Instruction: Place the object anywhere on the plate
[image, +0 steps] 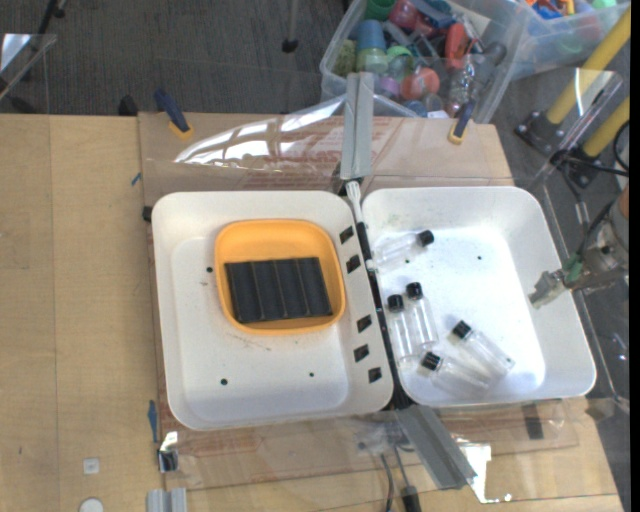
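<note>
The left bin (190, 385) holds an orange plate (232, 240) with a dark ridged block (278, 289) — the right bin (520, 215) holds clear vials (418, 318). The gripper (552, 284) — I cannot tell its state.

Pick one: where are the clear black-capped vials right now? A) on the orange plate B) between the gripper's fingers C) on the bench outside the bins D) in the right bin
D: the clear vials all lie on the floor of the right bin, while the orange plate in the left bin carries only a black ribbed block.
</note>
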